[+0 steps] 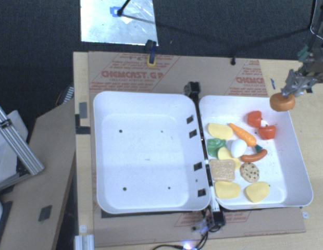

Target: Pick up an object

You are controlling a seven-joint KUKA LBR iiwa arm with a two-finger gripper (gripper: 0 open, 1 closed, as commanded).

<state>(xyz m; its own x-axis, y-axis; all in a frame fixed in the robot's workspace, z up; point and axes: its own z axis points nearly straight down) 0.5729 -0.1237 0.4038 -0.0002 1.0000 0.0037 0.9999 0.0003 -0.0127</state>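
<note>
Orange ball [282,102] in raised gripper [293,91]

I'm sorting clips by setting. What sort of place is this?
Most likely a robotics lab test bench, not a kitchen: two white bins sit side by side on a cardboard sheet, the food looks like toys, and the gripper carries an orange round object.

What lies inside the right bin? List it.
The right bin holds toy food: a carrot, egg, sausage, cookie, cracker, red and yellow pieces. Whatever lies beneath them is covered.
</note>
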